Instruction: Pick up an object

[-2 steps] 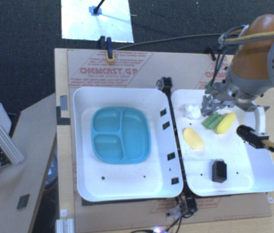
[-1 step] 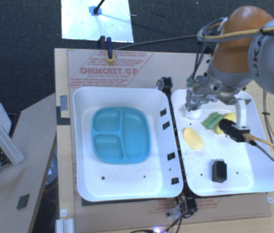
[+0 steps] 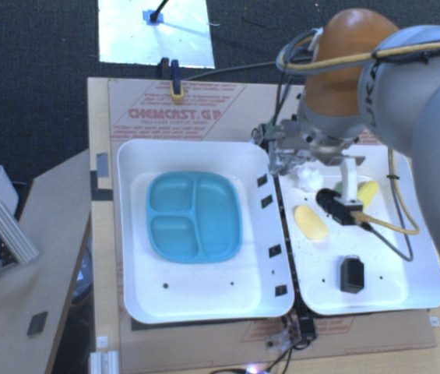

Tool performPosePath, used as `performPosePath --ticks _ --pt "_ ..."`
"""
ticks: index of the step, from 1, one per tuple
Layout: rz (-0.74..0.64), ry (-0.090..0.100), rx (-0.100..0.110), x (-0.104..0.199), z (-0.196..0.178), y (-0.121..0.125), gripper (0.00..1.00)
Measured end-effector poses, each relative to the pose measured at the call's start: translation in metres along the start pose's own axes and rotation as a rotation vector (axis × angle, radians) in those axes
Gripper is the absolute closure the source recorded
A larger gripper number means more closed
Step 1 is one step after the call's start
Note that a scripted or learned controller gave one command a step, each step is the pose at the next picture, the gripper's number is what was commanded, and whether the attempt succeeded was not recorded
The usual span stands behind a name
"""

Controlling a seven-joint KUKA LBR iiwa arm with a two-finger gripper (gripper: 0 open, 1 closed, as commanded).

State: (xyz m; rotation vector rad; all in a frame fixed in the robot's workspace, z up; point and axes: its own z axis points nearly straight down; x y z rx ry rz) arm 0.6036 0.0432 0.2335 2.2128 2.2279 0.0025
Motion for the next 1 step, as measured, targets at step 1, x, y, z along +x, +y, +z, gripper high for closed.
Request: performPosePath --ticks 1 --pt "-0.001 0.000 -0.001 0.0422 0.0090 0.0192 1.00"
